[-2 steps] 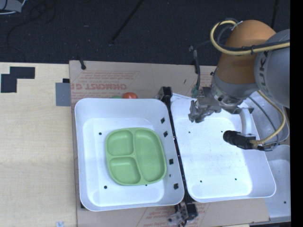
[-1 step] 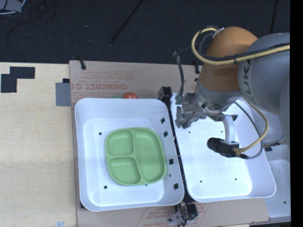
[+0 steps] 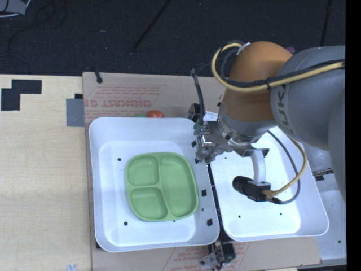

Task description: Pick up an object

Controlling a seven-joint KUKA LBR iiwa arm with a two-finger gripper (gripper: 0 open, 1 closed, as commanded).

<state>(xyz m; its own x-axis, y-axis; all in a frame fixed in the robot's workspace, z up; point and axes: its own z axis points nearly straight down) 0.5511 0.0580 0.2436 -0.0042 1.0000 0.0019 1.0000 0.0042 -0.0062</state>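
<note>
Tool [image 3: 204, 147] above the bins' divider, open/shut can't tell; green plate [image 3: 162, 186] prob light, stiff, slick — grab raised rim.

One fixed camera looks down slantwise on both bins [image 3: 107, 151]

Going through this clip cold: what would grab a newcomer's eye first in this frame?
First, the bulky grey arm with its orange band, reaching in from the right and covering the top of the right bin. Next, the light green divided plate lying flat in the middle of the left bin. A small red object peeks out just behind the left bin's far rim, on the cardboard.
</note>
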